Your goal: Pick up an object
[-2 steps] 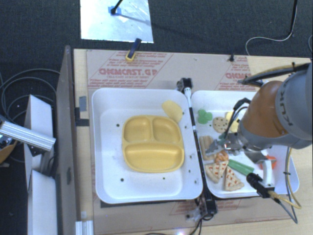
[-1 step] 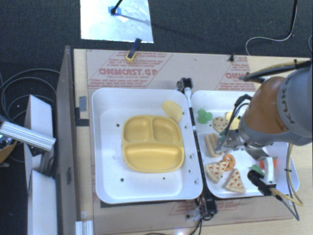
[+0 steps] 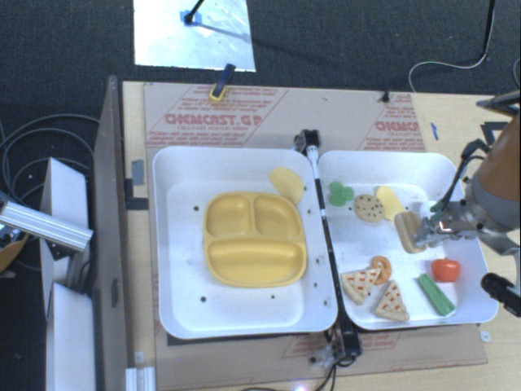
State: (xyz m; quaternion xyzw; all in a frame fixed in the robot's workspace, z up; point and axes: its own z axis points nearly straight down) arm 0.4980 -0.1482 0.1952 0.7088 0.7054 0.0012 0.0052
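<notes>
I see the bench (image 3: 269, 108), a printed cardboard-like board, carrying the left bin (image 3: 183, 243) directly on it. Touching that bin's right wall sits the right bin (image 3: 468, 312); beyond the left bin lies a small blue-and-yellow object (image 3: 221, 82).

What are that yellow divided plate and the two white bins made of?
The yellow divided plate looks like moulded plastic: even colour, rounded compartment edges and a soft sheen. The left white bin and the right white bin also look like thin formed plastic, smooth with rounded corners, though the view cannot confirm it.
</notes>
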